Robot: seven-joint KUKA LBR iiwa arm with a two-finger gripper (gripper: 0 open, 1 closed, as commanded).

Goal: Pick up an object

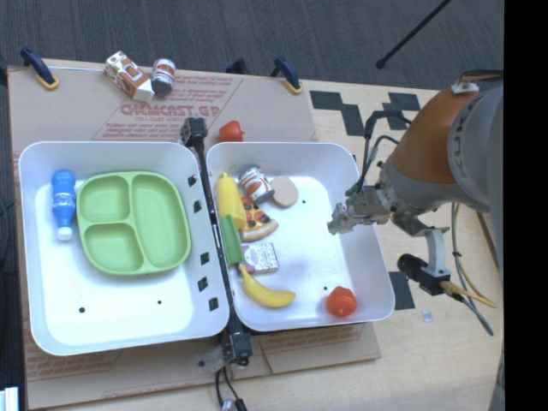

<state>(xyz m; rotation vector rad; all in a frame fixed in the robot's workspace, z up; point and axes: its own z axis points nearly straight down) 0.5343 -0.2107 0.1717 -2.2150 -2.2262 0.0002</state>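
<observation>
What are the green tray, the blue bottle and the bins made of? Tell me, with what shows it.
Green tray: looks like matte moulded plastic, one even colour, rounded compartments.
Blue bottle: probably plastic, slightly glossy, with a white cap and base.
Bins: seemingly smooth white plastic, thin rounded rims, faint sheen.

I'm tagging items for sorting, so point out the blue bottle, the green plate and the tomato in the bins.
blue bottle [62,202], camera view, middle of its body.
green plate [171,229], camera view, floor of its long right compartment.
tomato [341,302], camera view, centre of its red skin.
</observation>
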